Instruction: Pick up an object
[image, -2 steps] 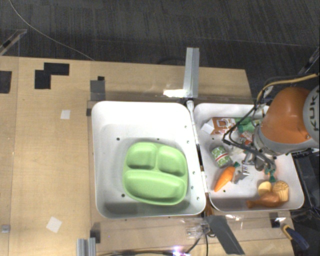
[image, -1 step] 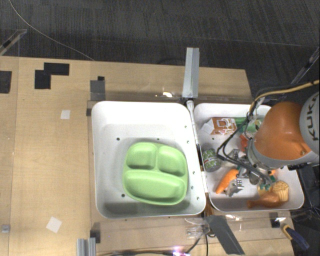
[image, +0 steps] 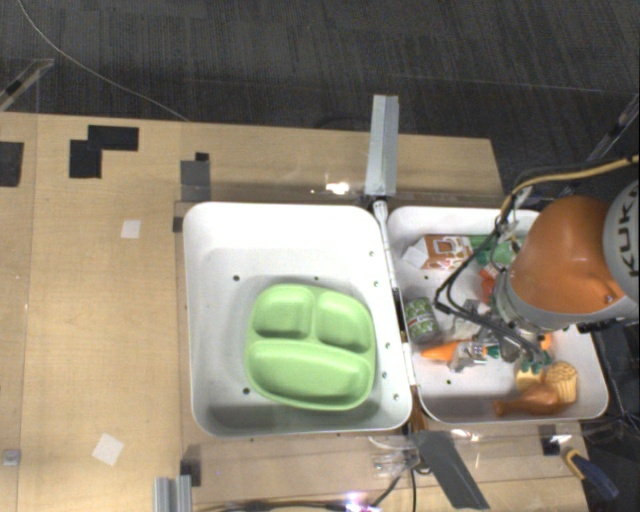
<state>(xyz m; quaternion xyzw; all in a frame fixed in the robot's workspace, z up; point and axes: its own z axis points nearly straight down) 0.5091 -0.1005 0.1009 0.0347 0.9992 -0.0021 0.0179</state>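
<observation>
Camera view: gripper (image: 483, 347), jaw state not discernible, hung low in right bin (image: 590, 400); carrot (image: 437, 351) lay just left of it, long axis left-right.

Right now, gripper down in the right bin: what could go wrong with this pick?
1. Clutter: the gripper sits among a small can, an orange piece and a tan toy, so it may nudge them or catch two at once.
2. The arm hides much of the right bin, so a grasp is hard to confirm.
</observation>
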